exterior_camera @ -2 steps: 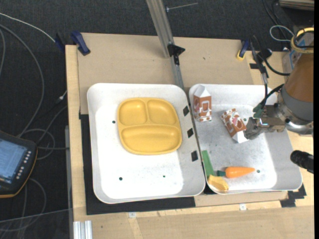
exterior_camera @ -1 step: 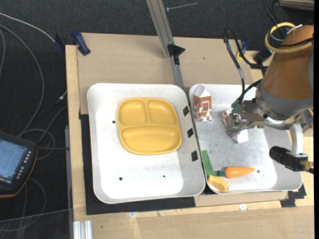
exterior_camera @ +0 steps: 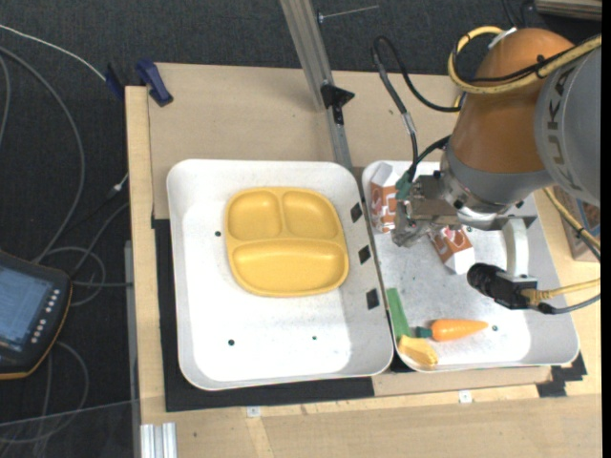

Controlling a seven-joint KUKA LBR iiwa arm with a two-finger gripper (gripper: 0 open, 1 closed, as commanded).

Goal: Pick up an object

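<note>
tabletop (exterior_camera: 286, 418): bare wood along the near edge, carrying both white bins
yellow piece (exterior_camera: 418, 353): in the near-left corner of the right bin (exterior_camera: 544, 351), against its wall
carrot (exterior_camera: 458, 329): orange toy lying flat just beside the yellow piece, well apart from me
green stick (exterior_camera: 392, 310): lying along the right bin's left wall
yellow plate (exterior_camera: 286, 239): divided, flat in the middle of the left bin (exterior_camera: 200, 351)
near packet (exterior_camera: 453, 243): red and white, partly under my wrist
fingers (exterior_camera: 412, 219): low in the far-left part of the right bin, between the two packets; whether wide or closed I cannot tell, and I see nothing held
far packet (exterior_camera: 384, 206): red and white, close to the bin's far-left corner, just beside me
step: I judge this the reach-and-grasp stage, with the far packet the likeliest target; nothing is lifted yet
next move: calls for a square grip on a packet crowded by the wall, then a straight lift clear of the rim
</note>
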